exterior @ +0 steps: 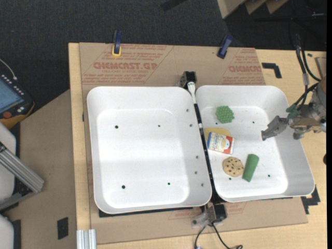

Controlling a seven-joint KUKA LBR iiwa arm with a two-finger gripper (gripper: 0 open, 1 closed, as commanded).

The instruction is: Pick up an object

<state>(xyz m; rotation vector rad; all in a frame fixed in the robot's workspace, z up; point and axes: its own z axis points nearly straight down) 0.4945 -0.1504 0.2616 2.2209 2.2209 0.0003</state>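
4 small things are spread in the right bin (270,100): a knobbly green ball (224,114), a flat yellow-white packet (219,141), a round speckled cookie (233,166), a smooth green cylinder (250,167). The gripper (272,129) is seen near the bin's right side, too blurry for its state to be made out.

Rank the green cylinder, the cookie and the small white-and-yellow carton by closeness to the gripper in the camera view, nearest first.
Measured from the gripper:
1. Green cylinder, lower left of it.
2. Cookie, beside the cylinder, farther left.
3. White-and-yellow carton, near the bins' divider.
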